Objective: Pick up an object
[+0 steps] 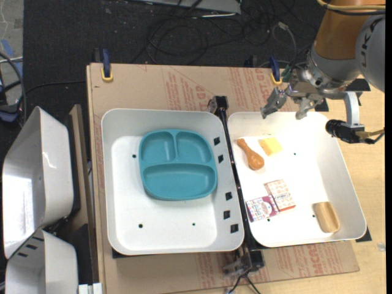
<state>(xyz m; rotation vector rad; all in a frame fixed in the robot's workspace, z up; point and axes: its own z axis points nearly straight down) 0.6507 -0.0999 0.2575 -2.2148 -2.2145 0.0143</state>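
Left of the yellow block [270,146], touching it: wooden spoon [250,154], in the right bin [343,164]. Above the block, near the rim: gripper [286,108], spread open, empty. Best lowered straight, straddling the block's short sides, clear of the spoon.

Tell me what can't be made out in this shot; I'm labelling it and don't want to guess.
- Camera view: the print on the two small boxes in the right bin is too small to read.
- Camera view: the arm is cut off by the top and right edges.
- Camera view: the white containers are cut off by the left edge and the bottom.
- Camera view: the gripper holds nothing visible.
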